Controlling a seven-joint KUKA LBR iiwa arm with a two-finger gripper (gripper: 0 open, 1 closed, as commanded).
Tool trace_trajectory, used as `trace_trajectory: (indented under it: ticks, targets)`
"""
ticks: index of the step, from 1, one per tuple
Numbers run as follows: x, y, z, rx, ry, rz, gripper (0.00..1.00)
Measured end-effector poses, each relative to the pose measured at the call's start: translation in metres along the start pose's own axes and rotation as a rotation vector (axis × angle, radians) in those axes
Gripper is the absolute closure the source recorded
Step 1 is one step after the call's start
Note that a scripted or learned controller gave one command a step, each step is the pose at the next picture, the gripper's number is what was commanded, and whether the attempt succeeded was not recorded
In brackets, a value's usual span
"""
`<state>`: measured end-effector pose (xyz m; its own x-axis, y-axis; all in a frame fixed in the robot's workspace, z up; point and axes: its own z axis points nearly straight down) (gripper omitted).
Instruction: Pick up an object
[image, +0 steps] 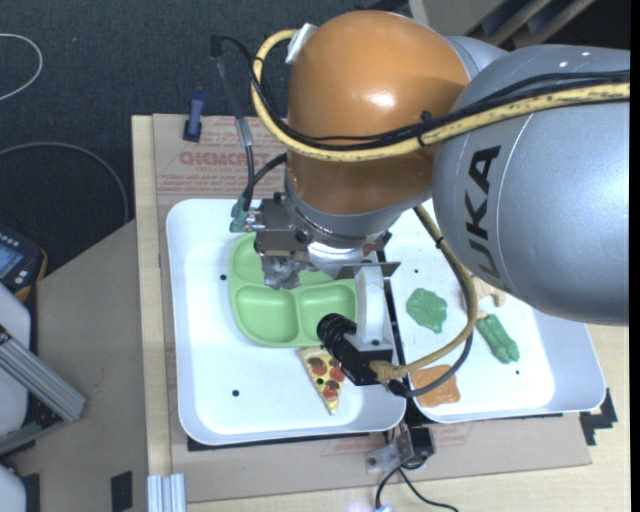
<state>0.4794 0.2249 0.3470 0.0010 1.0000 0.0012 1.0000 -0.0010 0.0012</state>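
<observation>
My gripper hangs under the big orange wrist over the left bin, right above a light green divided plate. The wrist hides most of the gripper and the plate's far part. A toy pizza slice lies just in front of the plate, near the bin's front right corner. In the right bin lie a green leaf-shaped piece, a green pod-shaped piece and a flat orange piece. I see nothing held in the gripper.
The arm's grey body covers the back of the right bin. A black cable fitting hangs low over the wall between the bins. Bare white floor shows in the left bin's left and front parts. Cardboard lies under both bins.
</observation>
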Motion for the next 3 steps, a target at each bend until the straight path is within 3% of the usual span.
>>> trace_trajectory:
  ticks: [1, 2, 3]
  targets:
    - [0.000, 0.001, -0.108, -0.011, 0.005, -0.003, 1.00]
    - [-0.086, -0.001, -0.006, 0.013, -0.006, 0.009, 1.00]
    - [-0.081, 0.000, -0.022, -0.002, 0.000, 0.000, 1.00]
